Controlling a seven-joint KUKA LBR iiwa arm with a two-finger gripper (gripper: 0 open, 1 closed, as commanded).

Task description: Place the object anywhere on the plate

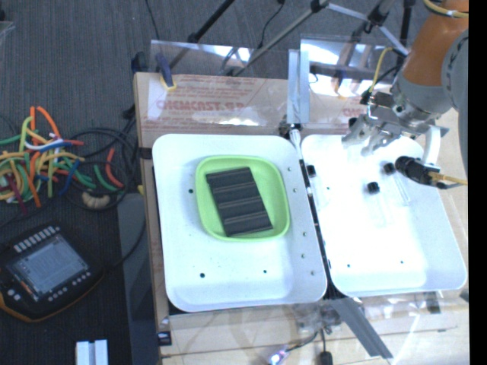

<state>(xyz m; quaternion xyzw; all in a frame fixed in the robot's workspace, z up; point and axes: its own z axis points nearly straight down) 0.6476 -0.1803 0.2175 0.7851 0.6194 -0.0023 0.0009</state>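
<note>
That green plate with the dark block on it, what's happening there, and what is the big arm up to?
A grey robot arm with an orange band reaches in from the right, and its two-finger gripper hangs over the far corner of the right-hand shallow white bin. The dark grey ridged rectangular block already lies flat on the light green square plate, which sits in the left-hand shallow white bin. The arm is well away from both, so the placing looks done.
</note>
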